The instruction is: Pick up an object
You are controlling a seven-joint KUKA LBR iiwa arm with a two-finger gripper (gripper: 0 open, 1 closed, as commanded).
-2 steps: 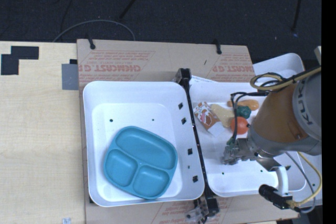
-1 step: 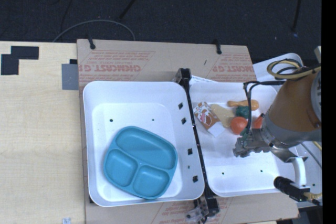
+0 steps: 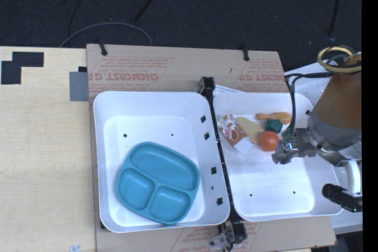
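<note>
Several small objects lie at the back of the right bin [image 3: 277, 198]: a red ball [image 3: 269, 141], a dark green piece [image 3: 273, 125], an orange carrot-like piece [image 3: 273, 117], a tan wedge [image 3: 250, 127] and a brown-and-white wrapped item [image 3: 231, 130]. My gripper [image 3: 284, 154] hangs low in the right bin, just right of the red ball and slightly nearer the front. Nothing shows between its tips. The arm's orange band and grey wrist rise at the right edge.
The left bin [image 3: 112, 115] holds a blue divided plate [image 3: 158, 182] at its front centre. A black clip rail [image 3: 212, 144] runs between the bins. Cardboard lies under both bins, with a wooden bench to the left.
</note>
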